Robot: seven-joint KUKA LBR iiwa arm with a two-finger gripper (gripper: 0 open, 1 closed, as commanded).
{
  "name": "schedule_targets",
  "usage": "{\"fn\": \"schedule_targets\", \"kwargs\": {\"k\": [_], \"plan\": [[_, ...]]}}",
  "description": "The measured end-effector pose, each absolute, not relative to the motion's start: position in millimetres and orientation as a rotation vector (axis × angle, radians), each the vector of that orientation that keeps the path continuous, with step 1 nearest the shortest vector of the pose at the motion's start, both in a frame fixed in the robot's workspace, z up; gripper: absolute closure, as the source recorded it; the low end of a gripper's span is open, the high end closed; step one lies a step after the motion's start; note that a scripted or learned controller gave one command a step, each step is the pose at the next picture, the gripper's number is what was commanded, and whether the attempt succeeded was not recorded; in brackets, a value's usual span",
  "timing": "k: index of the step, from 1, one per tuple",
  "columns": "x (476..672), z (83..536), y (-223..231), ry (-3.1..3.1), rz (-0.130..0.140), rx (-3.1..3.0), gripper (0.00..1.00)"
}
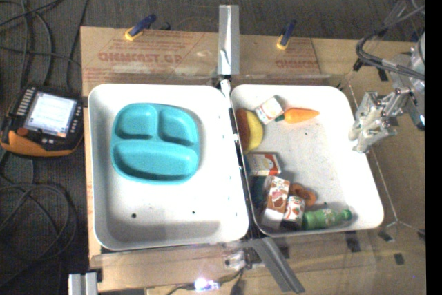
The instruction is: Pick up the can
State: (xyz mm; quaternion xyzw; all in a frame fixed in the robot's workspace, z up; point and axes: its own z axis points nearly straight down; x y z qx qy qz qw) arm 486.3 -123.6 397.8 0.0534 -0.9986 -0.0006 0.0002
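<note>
Your gripper (364, 129) hangs at the right bin's (359, 169) outer rim, and whether it is parted or closed cannot be told. The can (294, 211) lies well away toward the bin's near edge, pressed among a carton (276, 197) and green bottle (324, 218); a crowded descent could snag a neighbour instead.

tray (156, 143) in left bin (103, 217)

two white bins (103, 169), one blue tray (157, 142), one carrot (301, 116), one green bottle (326, 219), one banana (253, 130)
</note>
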Motion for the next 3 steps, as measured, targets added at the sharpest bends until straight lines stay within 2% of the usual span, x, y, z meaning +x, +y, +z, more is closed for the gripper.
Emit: {"fn": "schedule_targets", "kwargs": {"k": [1, 2, 3], "plan": [[537.7, 432, -125, -3.123, -0.003, 0.330, 1.00], [495.5, 349, -168, -3.065, -0.003, 0.673, 1.00], [497.8, 332, -214, -2.957, -0.006, 1.050, 1.00]]}}
